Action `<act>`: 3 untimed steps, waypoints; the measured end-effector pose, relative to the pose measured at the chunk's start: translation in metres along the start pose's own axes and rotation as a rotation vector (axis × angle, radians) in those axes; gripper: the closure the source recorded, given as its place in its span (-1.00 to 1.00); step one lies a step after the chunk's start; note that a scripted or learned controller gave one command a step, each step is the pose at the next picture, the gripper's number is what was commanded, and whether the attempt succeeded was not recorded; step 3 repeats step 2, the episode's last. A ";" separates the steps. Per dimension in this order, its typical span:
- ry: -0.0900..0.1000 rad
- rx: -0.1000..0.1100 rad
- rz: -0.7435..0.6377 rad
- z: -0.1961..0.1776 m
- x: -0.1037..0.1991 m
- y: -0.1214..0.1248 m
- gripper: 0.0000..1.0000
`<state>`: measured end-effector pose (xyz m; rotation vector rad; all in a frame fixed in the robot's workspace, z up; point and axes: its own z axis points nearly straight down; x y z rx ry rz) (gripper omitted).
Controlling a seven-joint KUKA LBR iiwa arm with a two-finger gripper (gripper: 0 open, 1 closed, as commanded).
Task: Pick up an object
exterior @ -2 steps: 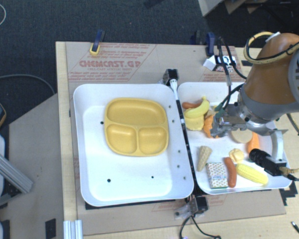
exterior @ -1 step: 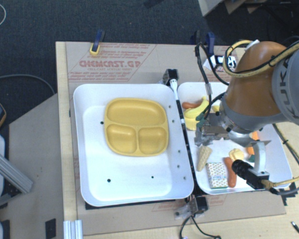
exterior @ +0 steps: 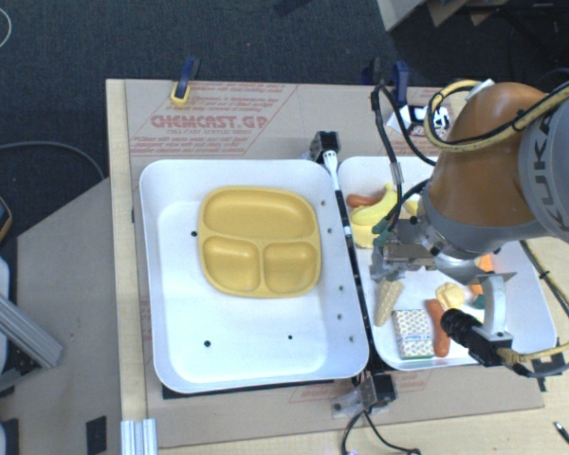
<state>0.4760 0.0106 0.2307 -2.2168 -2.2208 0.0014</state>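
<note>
Filling the right bin's [exterior: 541, 322] upper half: grey arm [exterior: 493, 173] with orange band. Resting in left bin [exterior: 171, 282]: yellow 3-compartment tray [exterior: 261, 240]. Hanging below the wrist: gripper [exterior: 391, 265], finger state impossible to tell. Lying just beneath: cone [exterior: 387, 300], patterned box [exterior: 412, 333], yellow banana [exterior: 370, 214].

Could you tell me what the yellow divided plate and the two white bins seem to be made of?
The plate looks like moulded plastic, matte: one even yellow, with soft rounded compartment edges. The left bin and right bin look like thin formed plastic, slightly glossy, with rounded corners and rolled rims; the look alone cannot confirm it.
</note>
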 end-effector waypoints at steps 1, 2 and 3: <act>-0.001 0.002 0.001 0.017 0.007 0.005 1.00; -0.002 -0.005 0.001 -0.004 0.008 0.010 1.00; -0.002 -0.005 0.001 -0.004 0.008 0.010 1.00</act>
